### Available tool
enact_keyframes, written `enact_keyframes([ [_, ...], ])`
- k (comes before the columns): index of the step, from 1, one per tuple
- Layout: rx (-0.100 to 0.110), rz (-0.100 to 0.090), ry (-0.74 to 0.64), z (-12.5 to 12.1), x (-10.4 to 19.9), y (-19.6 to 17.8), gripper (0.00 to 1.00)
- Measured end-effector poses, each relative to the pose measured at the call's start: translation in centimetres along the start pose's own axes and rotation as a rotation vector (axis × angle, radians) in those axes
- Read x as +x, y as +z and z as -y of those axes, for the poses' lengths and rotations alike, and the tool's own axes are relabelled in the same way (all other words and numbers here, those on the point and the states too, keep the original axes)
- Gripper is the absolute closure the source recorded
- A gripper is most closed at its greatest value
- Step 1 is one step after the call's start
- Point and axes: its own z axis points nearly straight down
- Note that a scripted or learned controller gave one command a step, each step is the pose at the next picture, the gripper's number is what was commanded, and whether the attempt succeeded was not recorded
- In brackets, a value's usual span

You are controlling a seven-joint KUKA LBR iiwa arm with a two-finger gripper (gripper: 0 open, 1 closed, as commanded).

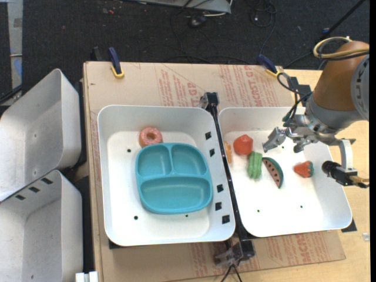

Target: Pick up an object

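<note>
End effector (286, 141) open above right bin; nearby red, possibly tomato-shaped toy (242, 144).

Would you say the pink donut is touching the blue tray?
Apart: the camera view shows a thin strip of white bin floor between the donut and the tray.

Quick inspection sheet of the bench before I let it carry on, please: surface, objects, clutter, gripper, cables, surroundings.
Surface: cardboard-covered bench bearing left bin and right bin, side by side.
Job's things: right bin holds red pepper, green vegetable, watermelon slice, strawberry.
Clutter: left bin holds blue divided plate and pink donut, lying beside the plate's far rim.
Gripper: gripper above the right bin's far part, fingers spread, nothing between them.
Cables: black cables on the floor beyond the bench.
Surroundings: two spare white bins at left.
</note>
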Motion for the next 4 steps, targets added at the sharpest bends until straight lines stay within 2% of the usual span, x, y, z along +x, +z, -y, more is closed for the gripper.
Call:
enact_keyframes([
  [1, -0.002, -0.001, -0.003, 0.1, 1.1, 5.7, 0.00],
  [2, -0.008, 0.001, 0.000, 0.0, 1.0, 4.3, 1.00],
  [3, -0.011, 0.002, -0.001, 0.4, 1.0, -0.1, 1.00],
  [4, -0.014, 0.003, -0.006, -0.1, 1.5, -6.3, 1.00],
])
